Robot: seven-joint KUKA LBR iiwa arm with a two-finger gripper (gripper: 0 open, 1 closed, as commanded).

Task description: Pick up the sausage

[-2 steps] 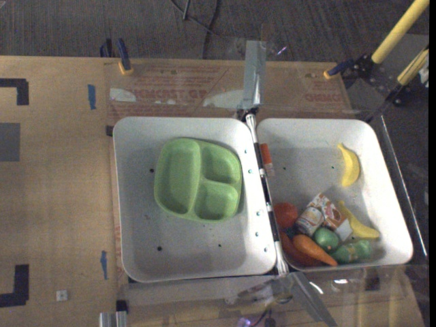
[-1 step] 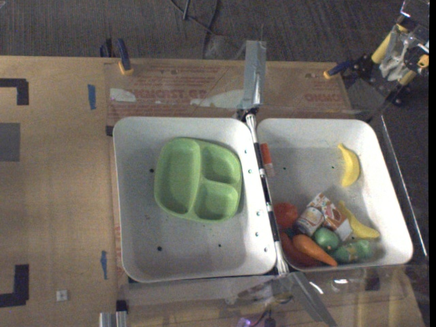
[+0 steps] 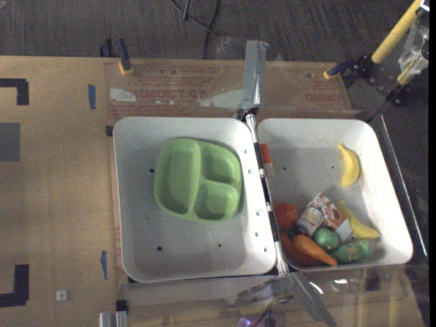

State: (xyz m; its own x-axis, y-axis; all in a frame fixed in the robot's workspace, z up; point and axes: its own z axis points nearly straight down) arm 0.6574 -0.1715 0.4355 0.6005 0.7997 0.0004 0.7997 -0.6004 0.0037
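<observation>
Sausage (image 3: 293,252) — half-buried beneath carrot (image 3: 315,248) — right bin's (image 3: 381,148) corner.

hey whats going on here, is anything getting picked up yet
Nothing is being handled at this moment. Two white bins sit side by side on the bench. The left bin holds a green divided plate. The right bin holds toy food: a banana lying alone near the far side, and a pile in the near corner with a carrot, a small carton and other pieces. A reddish-brown piece under the carrot may be the sausage, still untouched.
</observation>
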